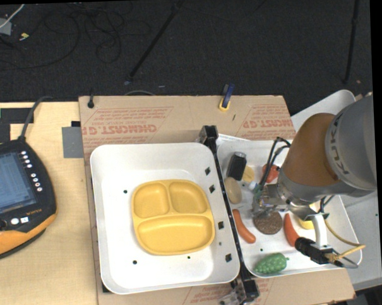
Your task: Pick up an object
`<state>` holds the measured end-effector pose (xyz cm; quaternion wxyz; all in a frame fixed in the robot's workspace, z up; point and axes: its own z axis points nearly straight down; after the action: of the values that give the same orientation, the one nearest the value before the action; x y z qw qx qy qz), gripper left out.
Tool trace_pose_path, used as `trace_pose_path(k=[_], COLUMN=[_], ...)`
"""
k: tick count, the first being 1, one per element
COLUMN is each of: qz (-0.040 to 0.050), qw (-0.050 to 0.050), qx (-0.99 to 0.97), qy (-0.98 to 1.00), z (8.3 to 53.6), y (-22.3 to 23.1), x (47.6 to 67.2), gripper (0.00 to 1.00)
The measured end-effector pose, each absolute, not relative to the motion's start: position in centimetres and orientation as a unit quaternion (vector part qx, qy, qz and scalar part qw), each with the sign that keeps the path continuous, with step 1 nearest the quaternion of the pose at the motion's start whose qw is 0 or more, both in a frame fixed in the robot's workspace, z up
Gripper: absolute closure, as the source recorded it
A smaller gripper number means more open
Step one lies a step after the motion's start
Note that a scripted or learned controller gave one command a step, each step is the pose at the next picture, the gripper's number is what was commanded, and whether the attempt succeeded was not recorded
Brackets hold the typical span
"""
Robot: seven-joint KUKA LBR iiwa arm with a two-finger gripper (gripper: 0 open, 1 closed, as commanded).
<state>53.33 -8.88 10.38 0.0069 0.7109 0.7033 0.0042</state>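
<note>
- Brown disc [268,224], the round flat piece in the right bin [347,262], looks the likeliest target: it lies directly under the gripper [264,205], touching or nearly touching its lower end.
- Camera view, gripper state: the arm's grey and orange wrist [311,159] covers most of the tool from above, so I cannot tell how it is set, and nothing can be seen held.
- Camera view, neighbours: an orange sausage [244,230] lies just left of the disc, long axis running down and to the right; a second one [290,230] lies just to its right, a green bumpy piece [272,263] below.
- Camera view, left bin [110,184]: a yellow divided plate [173,217] sits in it, well apart from the arm.
- Judgement: the coming move is a short straight drop, since the disc is round and needs no particular wrist angle.
</note>
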Motion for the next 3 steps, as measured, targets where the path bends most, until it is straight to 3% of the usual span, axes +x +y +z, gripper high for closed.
trace_pose_path(k=[1, 2, 3], qz=[0.0031, 0.0040, 0.0035], qw=[0.005, 0.001, 0.002], qx=[0.713, 0.705, 0.705], qy=[0.701, 0.709, 0.709], z=[11.2, 24.8, 33.8], y=[-9.0, -2.6, 1.8], x=[53.2, 48.1, 48.6], gripper=[1.00, 1.00, 1.00])
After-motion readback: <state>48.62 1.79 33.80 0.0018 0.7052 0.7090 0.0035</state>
